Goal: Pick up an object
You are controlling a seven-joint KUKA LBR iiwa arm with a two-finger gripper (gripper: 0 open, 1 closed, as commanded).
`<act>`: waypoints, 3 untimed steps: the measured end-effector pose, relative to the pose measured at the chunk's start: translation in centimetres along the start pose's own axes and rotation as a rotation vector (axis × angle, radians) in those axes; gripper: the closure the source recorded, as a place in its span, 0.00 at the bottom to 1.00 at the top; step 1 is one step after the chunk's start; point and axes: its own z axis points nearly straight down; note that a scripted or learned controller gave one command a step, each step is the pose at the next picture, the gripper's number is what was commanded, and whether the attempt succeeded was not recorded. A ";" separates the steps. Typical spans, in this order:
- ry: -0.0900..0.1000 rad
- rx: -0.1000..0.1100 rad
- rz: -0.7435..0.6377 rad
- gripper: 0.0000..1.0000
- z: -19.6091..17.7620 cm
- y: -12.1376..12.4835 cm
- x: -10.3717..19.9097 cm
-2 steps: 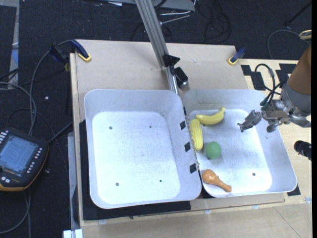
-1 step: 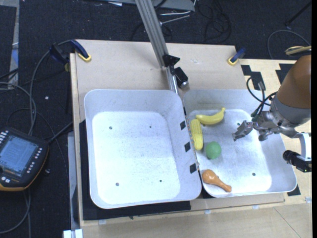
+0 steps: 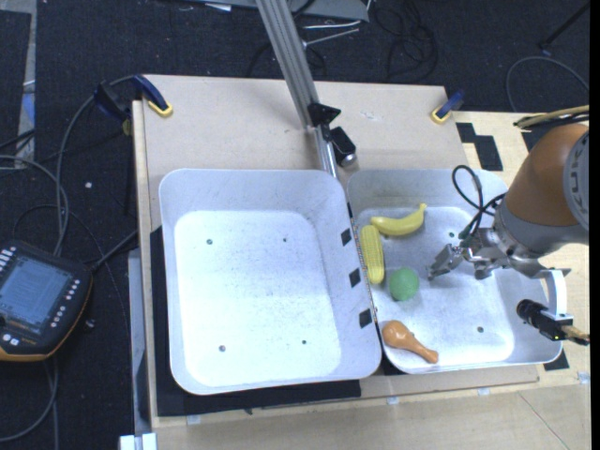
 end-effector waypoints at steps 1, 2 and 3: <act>-0.001 -0.004 0.000 1.00 -1.3 0.1 0.0; -0.002 -0.008 -0.001 1.00 -6.0 -0.4 0.7; -0.002 -0.009 -0.001 1.00 -11.7 -0.5 1.6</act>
